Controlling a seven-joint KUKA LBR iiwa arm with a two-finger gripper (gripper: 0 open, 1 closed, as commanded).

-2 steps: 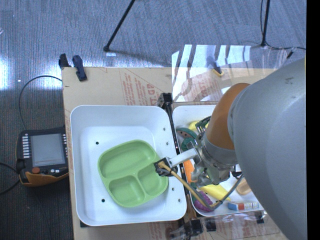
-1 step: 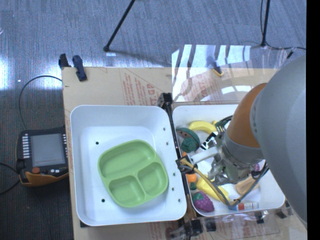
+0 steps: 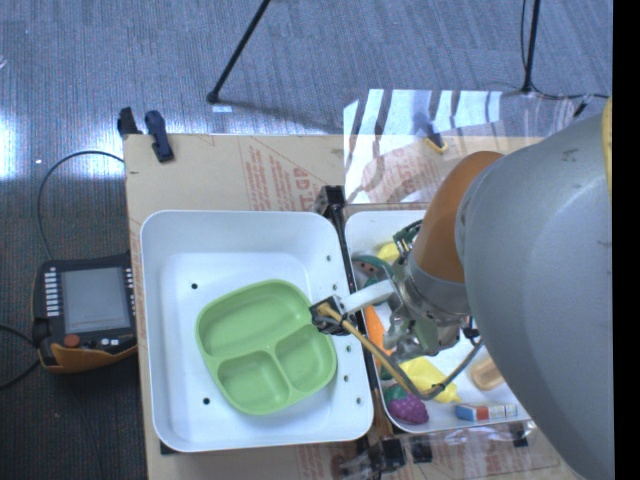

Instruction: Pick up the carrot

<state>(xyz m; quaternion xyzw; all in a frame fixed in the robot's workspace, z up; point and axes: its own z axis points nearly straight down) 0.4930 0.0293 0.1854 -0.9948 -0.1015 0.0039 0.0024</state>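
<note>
The carrot (image 3: 373, 324) is a short orange piece lying at the left side of the right bin (image 3: 362, 230), close to the wall shared with the left bin. A yellow cable crosses it and the arm hides part of it. My gripper (image 3: 401, 330) hangs under the grey wrist with its orange band, just to the right of the carrot and low over the right bin. The wrist covers most of the gripper.
The left bin (image 3: 175, 258) holds a green divided plate (image 3: 264, 345). Around the carrot lie a yellow item (image 3: 425, 376), purple grapes (image 3: 405, 409), a small box (image 3: 486, 411) and a green-rimmed piece (image 3: 367, 266). A black connector on a white bar (image 3: 328, 316) reaches over the plate's edge.
</note>
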